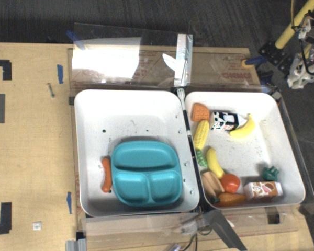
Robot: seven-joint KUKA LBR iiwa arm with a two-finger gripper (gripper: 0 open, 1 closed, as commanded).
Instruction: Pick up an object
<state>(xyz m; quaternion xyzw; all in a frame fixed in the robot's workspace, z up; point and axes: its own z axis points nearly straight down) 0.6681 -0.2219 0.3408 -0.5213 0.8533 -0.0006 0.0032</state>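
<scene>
gripper state: cannot tell | 2 bins | teal tray (145,172) in left bin (89,109), orange sausage (107,174) touching tray's left edge | right of tray, in right bin (267,109): corn (201,134), 2 bananas (243,127), tomato (230,183), carton (262,190)

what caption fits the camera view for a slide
Teal plastic divided tray and orange toy sausage in the left white bin; toy foods fill the right white bin.

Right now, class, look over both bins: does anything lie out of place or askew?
One thing stands out. In the left bin, an orange sausage-like toy lies on the bin floor against the left edge of the teal divided tray, not in a compartment. The other toys sit jumbled in the right bin.
</scene>
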